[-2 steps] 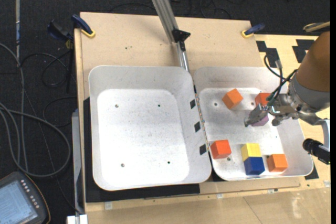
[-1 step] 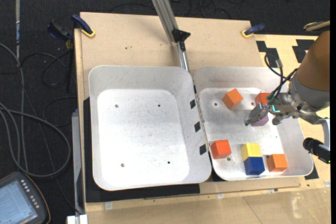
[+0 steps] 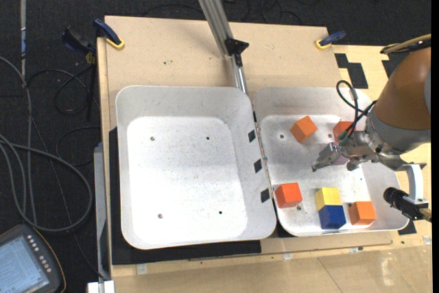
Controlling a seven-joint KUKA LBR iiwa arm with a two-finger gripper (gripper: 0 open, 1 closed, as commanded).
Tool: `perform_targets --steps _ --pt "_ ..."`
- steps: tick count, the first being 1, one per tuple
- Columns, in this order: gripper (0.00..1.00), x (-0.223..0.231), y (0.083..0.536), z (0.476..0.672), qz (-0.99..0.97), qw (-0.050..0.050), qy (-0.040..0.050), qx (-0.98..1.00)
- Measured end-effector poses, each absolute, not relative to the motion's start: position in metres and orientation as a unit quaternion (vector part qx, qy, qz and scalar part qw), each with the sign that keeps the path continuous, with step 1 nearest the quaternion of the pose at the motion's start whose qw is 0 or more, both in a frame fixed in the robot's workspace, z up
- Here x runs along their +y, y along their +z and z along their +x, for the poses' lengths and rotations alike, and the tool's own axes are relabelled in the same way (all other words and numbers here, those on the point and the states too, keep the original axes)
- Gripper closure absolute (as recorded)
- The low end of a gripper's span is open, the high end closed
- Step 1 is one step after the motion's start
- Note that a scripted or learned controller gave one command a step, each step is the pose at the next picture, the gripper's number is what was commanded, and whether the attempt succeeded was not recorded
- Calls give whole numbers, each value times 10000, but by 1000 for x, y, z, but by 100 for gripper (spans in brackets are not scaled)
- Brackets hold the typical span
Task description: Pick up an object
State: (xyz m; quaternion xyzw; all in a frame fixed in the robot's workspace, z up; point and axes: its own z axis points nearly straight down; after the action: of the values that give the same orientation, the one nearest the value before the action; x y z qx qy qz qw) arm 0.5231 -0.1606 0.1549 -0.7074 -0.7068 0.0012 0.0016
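- I've got the bench [image 3: 178, 51] in front of me, a flat pale wooden board with blue-and-yellow clamps [image 3: 108, 33] at its far corners, sitting on dark carpet.
- Left bin [image 3: 137, 106]: a shallow white tray with rounded corners, its floor speckled with fine dark flecks and a few small dots.
- Right bin [image 3: 274, 213]: same white rounded tray, butted up against the left one, and this is where all the blocks are.
- The arm [image 3: 405, 106] comes in from the right, a fat rounded body in orange with a grey wrist section below it, leaning down over the right bin's far right side.
- A slim metal pole [image 3: 209, 0] slants down from the top to the seam between the bins.
- The claw [image 3: 328, 159] points left and down over the middle of the right bin, dark metallic fingers low over the floor; I can't tell whether they're spread or closed, and I see no block between them.
- Blocks, all plain matte cubes: an orange cube [image 3: 303, 128] sits tilted near the far side, just up-left of the claw.
- Another orange block [image 3: 341, 128] is partly hidden behind the wrist.
- Near edge: an orange cube [image 3: 288, 194] at the left, then a yellow cube [image 3: 328, 197] touching a blue cube [image 3: 332, 216] just in front of it, and an orange cube [image 3: 361, 213] right beside the blue one.
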Motion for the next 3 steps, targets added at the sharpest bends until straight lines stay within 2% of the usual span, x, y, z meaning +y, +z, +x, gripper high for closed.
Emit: perform_targets --steps 1,2,3 --pt "0 -160 101 522 -7074 23 14 -7068" --pt "100 -160 115 524 -7073 -7 -3 -7069" --pt "100 -158 158 530 -7062 -29 -15 -7081"
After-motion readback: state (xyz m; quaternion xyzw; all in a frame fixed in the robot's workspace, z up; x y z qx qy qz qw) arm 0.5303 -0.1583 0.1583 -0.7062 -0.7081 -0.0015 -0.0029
